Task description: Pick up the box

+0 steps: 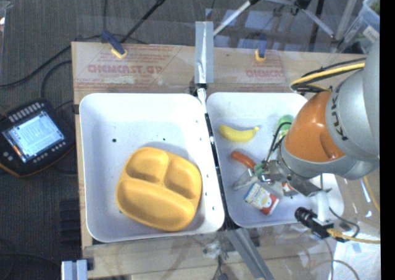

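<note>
Camera view, nearest first: the small white carton box with red and orange print (pixel 261 198) lies close to the right white bin's (pixel 217 149) front rim, with bare floor to its left. The gripper (pixel 266 172) hangs just above and behind it; whether it grips anything cannot be told. Beyond lie a red pepper (pixel 242 159) and a yellow banana (pixel 238 132). The left white bin (pixel 99 124) holds a yellow sectioned plastic tray (pixel 159 187).

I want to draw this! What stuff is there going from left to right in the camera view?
Black screen gadget → yellow tray → banana → box → orange-banded robot arm.
</note>
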Robot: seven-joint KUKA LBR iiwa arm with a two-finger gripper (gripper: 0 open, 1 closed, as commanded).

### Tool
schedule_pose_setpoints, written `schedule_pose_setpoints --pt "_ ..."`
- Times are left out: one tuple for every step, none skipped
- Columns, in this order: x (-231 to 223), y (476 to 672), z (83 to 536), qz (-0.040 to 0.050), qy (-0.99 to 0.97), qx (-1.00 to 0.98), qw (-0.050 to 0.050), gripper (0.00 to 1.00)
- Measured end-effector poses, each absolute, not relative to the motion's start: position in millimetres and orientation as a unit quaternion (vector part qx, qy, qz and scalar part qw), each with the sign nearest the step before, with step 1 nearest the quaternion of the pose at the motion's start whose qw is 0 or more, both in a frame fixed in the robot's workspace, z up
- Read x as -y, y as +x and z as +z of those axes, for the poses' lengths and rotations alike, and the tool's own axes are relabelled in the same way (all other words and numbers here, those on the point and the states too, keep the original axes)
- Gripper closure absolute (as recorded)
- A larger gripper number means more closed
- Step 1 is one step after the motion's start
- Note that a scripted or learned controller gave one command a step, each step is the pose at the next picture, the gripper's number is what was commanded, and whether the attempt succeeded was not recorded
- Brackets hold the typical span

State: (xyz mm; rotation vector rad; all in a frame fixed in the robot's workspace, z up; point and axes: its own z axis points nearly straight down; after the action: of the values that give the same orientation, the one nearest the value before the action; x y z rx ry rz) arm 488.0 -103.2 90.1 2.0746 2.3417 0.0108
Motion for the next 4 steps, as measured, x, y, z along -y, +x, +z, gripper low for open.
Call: schedule_pose_setpoints --pt "102.8 487.9 90.1 0.0030 0.660 -0.751 0.007 0.00" --pt "101.5 488.3 90.0 0.0039 0.672 -0.740 0.008 0.00" --pt "101.8 488.3 90.1 0.0039 0.672 -0.741 0.007 0.00" --pt "102.1 488.3 90.1 0.0037 0.670 -0.743 0.007 0.00"
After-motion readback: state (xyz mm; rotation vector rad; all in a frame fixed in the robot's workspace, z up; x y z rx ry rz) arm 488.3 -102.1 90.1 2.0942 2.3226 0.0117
